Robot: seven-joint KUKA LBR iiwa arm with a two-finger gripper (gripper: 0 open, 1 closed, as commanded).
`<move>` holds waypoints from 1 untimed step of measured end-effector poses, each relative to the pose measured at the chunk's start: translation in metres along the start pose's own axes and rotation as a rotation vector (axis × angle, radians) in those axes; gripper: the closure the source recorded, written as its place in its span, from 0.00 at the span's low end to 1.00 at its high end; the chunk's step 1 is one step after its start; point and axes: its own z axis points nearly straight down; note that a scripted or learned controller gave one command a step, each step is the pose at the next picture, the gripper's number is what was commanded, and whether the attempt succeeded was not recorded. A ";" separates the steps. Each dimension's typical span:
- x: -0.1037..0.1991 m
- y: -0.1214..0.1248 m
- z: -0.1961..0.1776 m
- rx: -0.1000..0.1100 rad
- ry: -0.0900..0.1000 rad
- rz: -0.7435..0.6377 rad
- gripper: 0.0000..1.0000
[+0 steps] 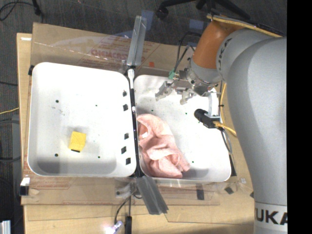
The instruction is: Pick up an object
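A crumpled pink cloth [158, 145] lies in the right bin [209, 165], against its left wall and front. A small yellow block [77, 141] rests in the left bin [73, 82], toward its front left. My gripper [172, 94] hangs over the back of the right bin, above and behind the cloth and apart from it. Its two fingers [162, 92] are spread, and nothing sits between them.
A metal divider bar [132, 57] runs between the two bins. The grey arm with its orange band [209, 45] fills the right side, and a black cable fitting [204, 117] juts over the right bin's right part. Cardboard lies under both bins.
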 end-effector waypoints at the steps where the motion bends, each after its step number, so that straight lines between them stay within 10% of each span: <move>1: 0.032 -0.030 0.036 0.001 0.000 0.135 0.00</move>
